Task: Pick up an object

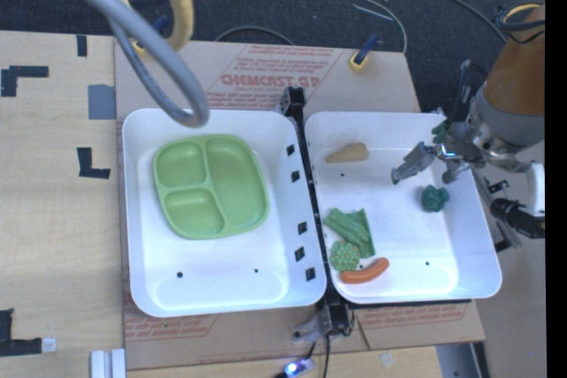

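The gripper (pixel 431 164) hangs over the right bin (pixel 469 274) near its right edge, fingers spread, nothing between them. A dark green lump (pixel 434 198) lies just below it. A tan piece (pixel 346 154) sits toward the bin's top left corner — greens (pixel 350 227), broccoli (pixel 345 257) and sausage (pixel 363 272) crowd its bottom left. The left bin (pixel 213 288) holds a green tray (pixel 211 186).

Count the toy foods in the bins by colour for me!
Green: 3 - leafy greens, broccoli, dark green piece
Tan: 1 - bread roll
Orange-red: 1 - sausage
Total: 5
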Available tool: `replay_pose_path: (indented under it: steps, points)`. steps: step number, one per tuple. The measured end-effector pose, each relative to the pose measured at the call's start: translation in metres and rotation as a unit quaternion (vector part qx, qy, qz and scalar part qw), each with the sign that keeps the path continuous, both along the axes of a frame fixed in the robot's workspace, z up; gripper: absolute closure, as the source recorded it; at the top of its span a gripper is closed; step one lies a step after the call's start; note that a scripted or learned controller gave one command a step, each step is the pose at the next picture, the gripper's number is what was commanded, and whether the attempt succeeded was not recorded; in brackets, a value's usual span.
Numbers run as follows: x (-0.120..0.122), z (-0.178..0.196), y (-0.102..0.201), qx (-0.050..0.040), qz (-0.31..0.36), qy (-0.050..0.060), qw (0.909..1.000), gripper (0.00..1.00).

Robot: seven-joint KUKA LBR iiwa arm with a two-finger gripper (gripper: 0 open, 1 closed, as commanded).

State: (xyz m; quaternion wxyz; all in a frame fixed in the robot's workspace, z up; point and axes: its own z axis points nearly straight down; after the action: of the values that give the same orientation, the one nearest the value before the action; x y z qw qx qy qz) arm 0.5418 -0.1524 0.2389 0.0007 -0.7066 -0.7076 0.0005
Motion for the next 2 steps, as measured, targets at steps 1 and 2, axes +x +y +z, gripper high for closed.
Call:
replay_pose_path:
  steps: [1, 2]
  points:
    - [-0.006, -0.063, 0.004, 0.0005, 0.000, 0.003, 1.0000, 0.00]
    - [-0.002, -0.122, -0.004, 0.0000, -0.001, 0.002, 1.0000, 0.00]
